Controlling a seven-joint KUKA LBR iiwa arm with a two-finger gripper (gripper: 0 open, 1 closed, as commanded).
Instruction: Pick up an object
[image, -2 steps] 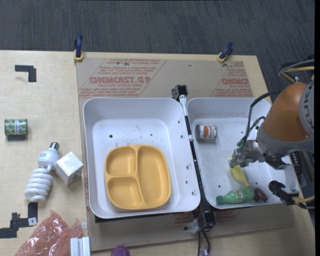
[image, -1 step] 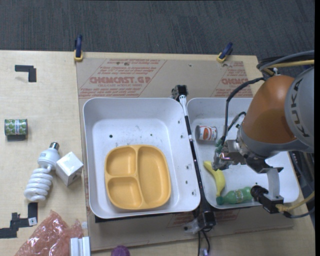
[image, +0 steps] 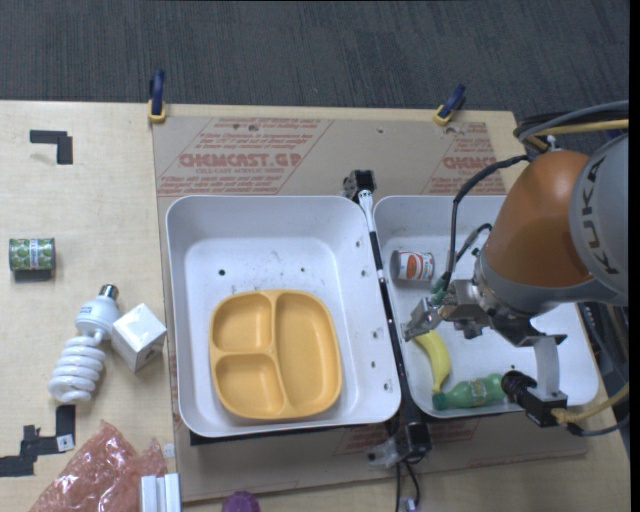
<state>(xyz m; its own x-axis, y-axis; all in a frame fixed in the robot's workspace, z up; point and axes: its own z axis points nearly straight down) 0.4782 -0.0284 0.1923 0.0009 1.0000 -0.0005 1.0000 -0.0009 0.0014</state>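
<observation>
In the right bin (image: 395, 215), a yellow banana (image: 436, 362) lies near the front with a green bottle (image: 472, 392) on its side just beyond it. A small red-and-white can (image: 412, 265) lies further back. My gripper (image: 424, 316) hangs over the left part of this bin, directly above the banana's upper end and in front of the can. Its fingers stand open with nothing between them. The grey arm with its orange band (image: 540, 235) covers the bin's right half.
The left bin (image: 190, 230) holds a yellow divided plate (image: 275, 352). Outside the bins, at the left of the bench, are a spiral light bulb (image: 82, 352), a white cube (image: 138, 336), a small green can (image: 32, 255) and a pink mesh bag (image: 95, 470).
</observation>
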